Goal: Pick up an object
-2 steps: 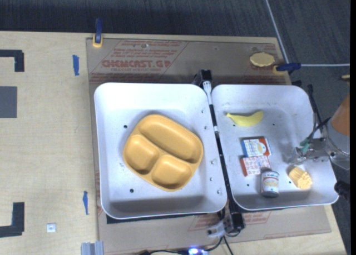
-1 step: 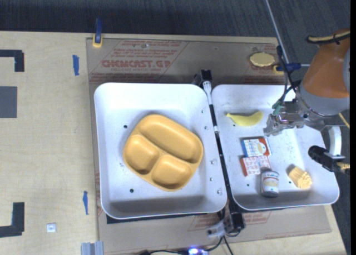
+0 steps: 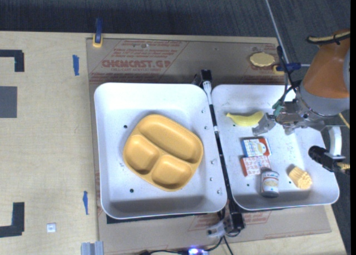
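Nearest you, at the near edge of the right bin (image 3: 332,193), stands a small jar (image 3: 270,183) with a pale lid, upright; just right of it lies a crinkled yellow snack piece (image 3: 301,177). Just beyond the jar you find two small printed packets (image 3: 255,156), one touching the other. Farther still lies the banana (image 3: 245,118), its long axis running left to right, curved ends turned up toward the far wall. The hand (image 3: 276,119) hangs over the far part of this bin, just right of the banana's right tip; you cannot tell from this view whether it is apart or together, and nothing can be seen clamped in it. Judge the banana the likeliest target: it lies directly to the hand's left, so the coming move is a short leftward shift, with the grip best set across the fruit's long axis. The left bin (image 3: 105,137) carries a yellow three-compartment tray (image 3: 162,151), well apart from the hand.
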